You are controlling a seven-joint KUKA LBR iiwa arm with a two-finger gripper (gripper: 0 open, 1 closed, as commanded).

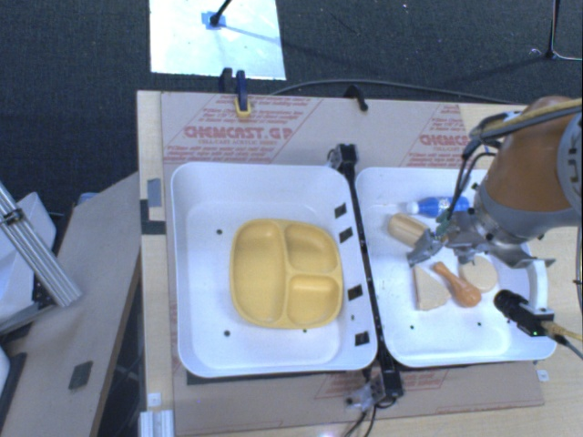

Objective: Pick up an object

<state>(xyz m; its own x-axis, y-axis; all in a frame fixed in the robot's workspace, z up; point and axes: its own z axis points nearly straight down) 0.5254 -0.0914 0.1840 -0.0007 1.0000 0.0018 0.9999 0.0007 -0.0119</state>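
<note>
Beside the yellow tray (287, 273), toys were crowded in the right bin (437, 353); the gripper (428, 244) was hung over them, perhaps aiming, its opening impossible to tell.

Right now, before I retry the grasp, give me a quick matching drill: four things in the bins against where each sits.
Things:
1. yellow divided plate
2. blue-capped tube
3. orange spoon
4. gripper

Places:
A. far side of right bin
B. middle of left bin
C. over right bin, near its left side
D. lying across a tan slab, right bin

Pairs: 1-B, 2-A, 3-D, 4-C
</note>
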